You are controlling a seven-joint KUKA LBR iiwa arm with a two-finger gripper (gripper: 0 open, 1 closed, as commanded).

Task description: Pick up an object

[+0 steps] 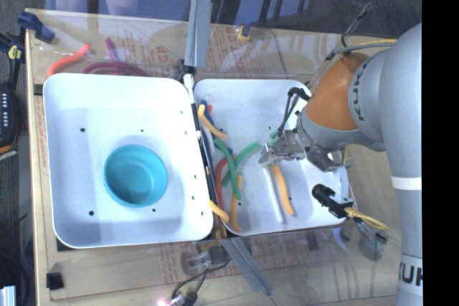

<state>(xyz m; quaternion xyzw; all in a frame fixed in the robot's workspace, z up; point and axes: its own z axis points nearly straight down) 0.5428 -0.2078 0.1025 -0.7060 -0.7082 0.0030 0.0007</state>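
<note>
The arm (380, 104) reaches in over the right bin (244, 93), its gripper (276, 154) lowered to the bin floor near the middle of that bin — a placement that suits a top-down grab at the loose pieces lying there. Whether the jaws stand wide, narrow or closed on anything cannot be told from this angle; the wrist hides them.

Just below the gripper lie two slim sticks side by side, an orange stick (283, 193) and a white stick (274, 198), both smooth and straight, touching or nearly so. These are the likeliest targets, judging by how close the gripper sits to their upper ends. Along the bin's left wall a tangle of bendy, rubbery-looking pieces has gathered — a green curved strip (240, 158), a red strip (221, 174) and yellow curved pieces (209, 124).

The left bin (72, 104) is glossy white plastic with rounded corners and holds a teal bowl (136, 175), round and matte, well apart from the gripper. Both bins rest on a wooden counter (143, 32).
</note>
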